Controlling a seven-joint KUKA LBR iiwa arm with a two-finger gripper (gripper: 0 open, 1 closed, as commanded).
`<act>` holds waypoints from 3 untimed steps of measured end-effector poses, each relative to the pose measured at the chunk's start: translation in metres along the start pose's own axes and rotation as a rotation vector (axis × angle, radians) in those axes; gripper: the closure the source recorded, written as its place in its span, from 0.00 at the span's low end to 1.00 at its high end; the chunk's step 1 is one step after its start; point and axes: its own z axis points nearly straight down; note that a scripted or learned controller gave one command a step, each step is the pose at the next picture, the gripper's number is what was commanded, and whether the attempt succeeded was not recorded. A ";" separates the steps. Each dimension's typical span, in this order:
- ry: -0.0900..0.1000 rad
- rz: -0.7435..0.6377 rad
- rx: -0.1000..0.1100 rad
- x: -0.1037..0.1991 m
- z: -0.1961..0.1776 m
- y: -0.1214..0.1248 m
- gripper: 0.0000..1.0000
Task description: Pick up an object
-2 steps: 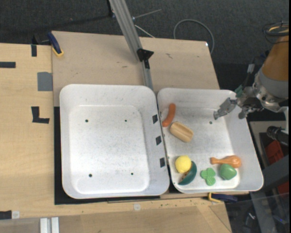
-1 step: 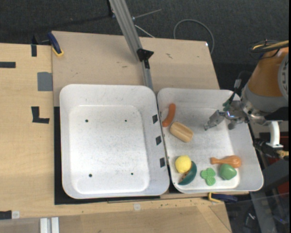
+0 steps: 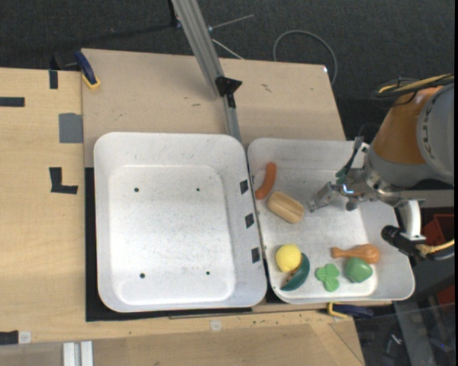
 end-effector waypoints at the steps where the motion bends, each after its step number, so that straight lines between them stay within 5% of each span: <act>1: -0.001 -0.001 -0.004 0.000 -0.013 0.001 1.00; 3: -0.003 0.000 -0.010 0.002 -0.116 -0.011 1.00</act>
